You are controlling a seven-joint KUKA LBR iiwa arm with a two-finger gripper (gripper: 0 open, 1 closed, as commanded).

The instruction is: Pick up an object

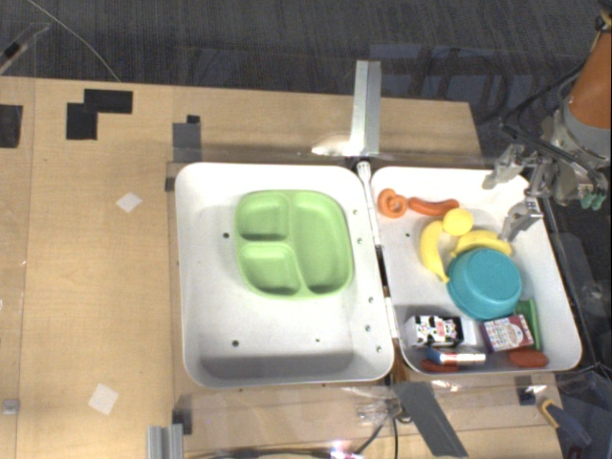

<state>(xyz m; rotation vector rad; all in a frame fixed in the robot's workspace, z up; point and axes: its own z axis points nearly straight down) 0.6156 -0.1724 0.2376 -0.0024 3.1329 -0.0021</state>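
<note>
We saw a green tray [292, 241] in the left bin [206, 285]. In the right bin [559, 323] lay a carrot [421, 204], bananas [442, 242] touching a teal bowl [486, 283], and small packets [473, 336] in front. Farthest right, the gripper [516, 194] hung over that bin's back corner, jaws apart, holding nothing.

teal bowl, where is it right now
The teal bowl sits in the right bin, against the yellow banana, above the small cartons at the bin's near edge.
</note>
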